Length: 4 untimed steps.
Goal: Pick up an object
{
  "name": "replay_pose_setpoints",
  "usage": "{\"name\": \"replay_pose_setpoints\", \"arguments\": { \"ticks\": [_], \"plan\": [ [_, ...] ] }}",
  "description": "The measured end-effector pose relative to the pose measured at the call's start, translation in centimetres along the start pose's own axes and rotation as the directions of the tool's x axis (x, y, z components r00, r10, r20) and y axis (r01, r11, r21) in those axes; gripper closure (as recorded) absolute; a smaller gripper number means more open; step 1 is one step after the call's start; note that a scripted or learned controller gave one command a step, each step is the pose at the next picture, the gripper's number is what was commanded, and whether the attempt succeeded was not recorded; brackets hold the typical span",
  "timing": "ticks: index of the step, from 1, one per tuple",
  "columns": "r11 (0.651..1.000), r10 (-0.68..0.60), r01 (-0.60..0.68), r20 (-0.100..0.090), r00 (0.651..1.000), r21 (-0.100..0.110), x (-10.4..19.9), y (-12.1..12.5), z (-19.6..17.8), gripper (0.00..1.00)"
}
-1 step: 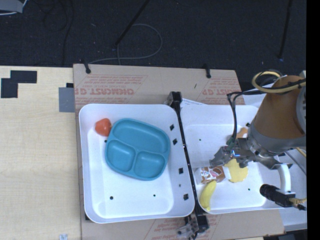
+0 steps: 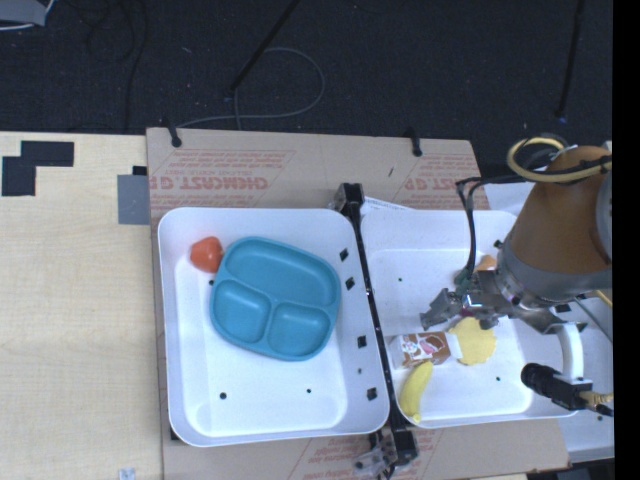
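Note:
In the right bin [image 2: 400, 238], my gripper [image 2: 458, 308] hangs low over the front half, reaching in from the right. Just below it lies a round yellow object [image 2: 476, 345]. A small brown and red packet [image 2: 424, 347] rests to the left of the yellow object. A yellow banana [image 2: 415, 389] lies at the bin's front left corner. A small orange item [image 2: 485, 263] peeks out beside the arm, partly hidden by it. Nothing is visibly held by the gripper.
The left bin [image 2: 185, 388] holds a blue divided plate [image 2: 274, 297] and a red-orange ball [image 2: 206, 254] at its back left. A black divider rail [image 2: 365, 308] separates the bins. The arm's orange band [image 2: 560, 218] covers the right bin's right side.

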<state>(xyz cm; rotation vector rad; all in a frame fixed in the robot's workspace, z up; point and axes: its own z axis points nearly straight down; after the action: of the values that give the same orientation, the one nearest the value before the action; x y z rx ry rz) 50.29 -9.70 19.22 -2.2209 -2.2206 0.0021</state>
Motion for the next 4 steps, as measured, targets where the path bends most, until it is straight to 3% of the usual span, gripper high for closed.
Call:
{"name": "replay_pose_setpoints", "arguments": {
  "ticks": [1,2,3,4],
  "plan": [
    [1.000,-0.001,0.001,-0.003,1.000,0.008,1.0,-0.4,4.9,0.00],
    [1.000,0.002,-0.002,0.002,1.000,-0.013,0.8,0.1,8.0,0.00],
    [0.999,0.017,-0.016,0.015,1.000,-0.028,-0.1,0.4,6.7,1.00],
    [1.000,0.005,-0.005,0.000,1.000,-0.003,-1.1,-0.1,1.9,1.00]
  ]
}}
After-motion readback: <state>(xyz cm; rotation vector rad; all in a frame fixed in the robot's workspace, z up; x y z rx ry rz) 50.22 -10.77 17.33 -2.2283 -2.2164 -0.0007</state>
